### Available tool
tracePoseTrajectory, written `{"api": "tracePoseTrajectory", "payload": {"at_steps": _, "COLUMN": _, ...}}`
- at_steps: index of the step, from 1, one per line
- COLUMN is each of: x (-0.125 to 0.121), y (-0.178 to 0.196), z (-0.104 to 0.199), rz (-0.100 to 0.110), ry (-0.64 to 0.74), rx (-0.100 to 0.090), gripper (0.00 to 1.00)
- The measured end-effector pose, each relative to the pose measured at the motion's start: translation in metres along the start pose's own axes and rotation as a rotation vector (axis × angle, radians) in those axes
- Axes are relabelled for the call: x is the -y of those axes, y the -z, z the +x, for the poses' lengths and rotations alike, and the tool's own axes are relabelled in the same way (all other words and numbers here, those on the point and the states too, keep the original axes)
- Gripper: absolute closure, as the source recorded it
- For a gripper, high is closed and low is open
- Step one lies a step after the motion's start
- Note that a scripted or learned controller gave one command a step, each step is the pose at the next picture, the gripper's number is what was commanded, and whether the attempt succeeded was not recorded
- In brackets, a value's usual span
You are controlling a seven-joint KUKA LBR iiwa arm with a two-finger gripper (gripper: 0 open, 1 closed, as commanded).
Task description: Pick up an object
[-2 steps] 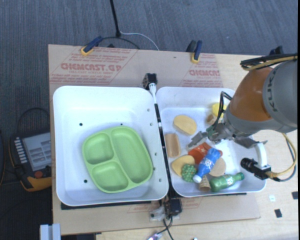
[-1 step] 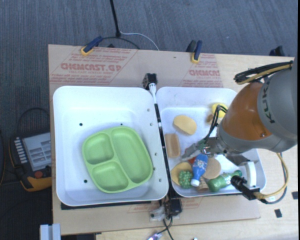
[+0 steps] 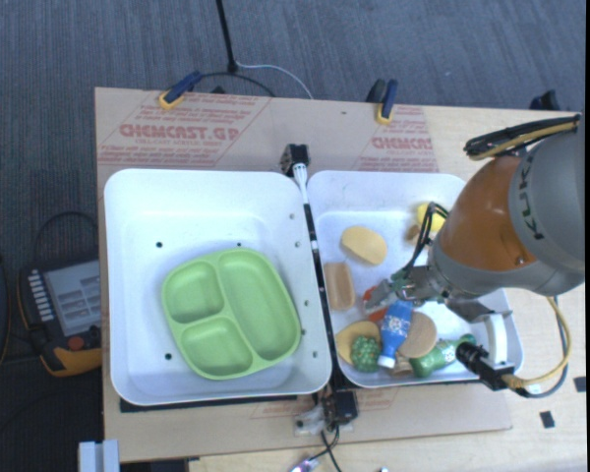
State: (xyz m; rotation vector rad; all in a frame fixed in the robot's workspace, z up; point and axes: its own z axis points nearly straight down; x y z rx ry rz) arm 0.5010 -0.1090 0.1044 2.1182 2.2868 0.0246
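Arm (image 3: 511, 224) comes in from the right, big grey body with orange band hanging over the right bin (image 3: 374, 190). Gripper (image 3: 405, 285) sits low in that bin, at the middle of the toy pile; cannot tell how it is set, it's small and mixed with clutter. Right under it, touching or nearly so, a blue and white bottle (image 3: 395, 328) stands tilted, a red bit at its top by the gripper tip. Nothing clearly held. Yellow oval piece (image 3: 364, 245) lies up-left of the gripper, apart from it. Tan block (image 3: 339, 285) to its left near the bin divider. Green broccoli-like piece (image 3: 366, 352) and a round yellow-tan piece (image 3: 352, 339) at lower left of the bottle, a tan disc (image 3: 422, 334) just right of it, green item (image 3: 435, 359) at the bottom edge. Left bin (image 3: 138, 224) holds a green divided tray (image 3: 231, 313), well apart from the gripper.
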Motion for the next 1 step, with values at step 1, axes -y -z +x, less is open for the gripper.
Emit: {"api": "tracePoseTrajectory", "payload": {"at_steps": 1, "x": 0.0092, "y": 0.1235, "z": 0.0586, "rz": 0.029, "ry": -0.155, "rx": -0.004, "gripper": 1.0}}
